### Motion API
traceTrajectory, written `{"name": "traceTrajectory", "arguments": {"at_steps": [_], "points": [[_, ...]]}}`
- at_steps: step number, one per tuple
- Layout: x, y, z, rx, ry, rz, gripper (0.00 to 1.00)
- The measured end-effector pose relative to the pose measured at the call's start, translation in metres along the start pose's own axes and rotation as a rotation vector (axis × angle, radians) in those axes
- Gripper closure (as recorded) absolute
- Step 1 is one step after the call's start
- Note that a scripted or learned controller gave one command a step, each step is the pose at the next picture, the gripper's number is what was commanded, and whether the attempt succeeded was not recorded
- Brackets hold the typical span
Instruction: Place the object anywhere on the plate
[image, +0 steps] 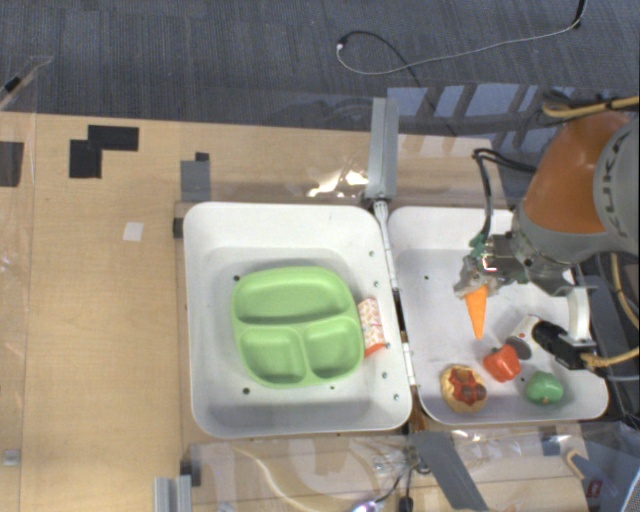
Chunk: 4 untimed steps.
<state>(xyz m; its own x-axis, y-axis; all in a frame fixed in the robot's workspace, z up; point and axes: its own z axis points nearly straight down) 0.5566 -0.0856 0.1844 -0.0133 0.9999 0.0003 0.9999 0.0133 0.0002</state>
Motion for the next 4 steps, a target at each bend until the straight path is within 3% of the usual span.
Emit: {"name": "traceTrajectory", "arguments": {"at_steps": [1, 2, 3, 4], "points": [[0.074, -0.017, 0.004, 0.003, -0.001, 0.017, 1.0], [0.074, -0.017, 0.004, 0.003, -0.001, 0.018, 0.0], [0.132, 0.051, 0.004, 0.003, -0.001, 0.094, 0.0], [0.276, 0.074, 0.029, 0.0, 0.0, -0.262, 0.0]]}}
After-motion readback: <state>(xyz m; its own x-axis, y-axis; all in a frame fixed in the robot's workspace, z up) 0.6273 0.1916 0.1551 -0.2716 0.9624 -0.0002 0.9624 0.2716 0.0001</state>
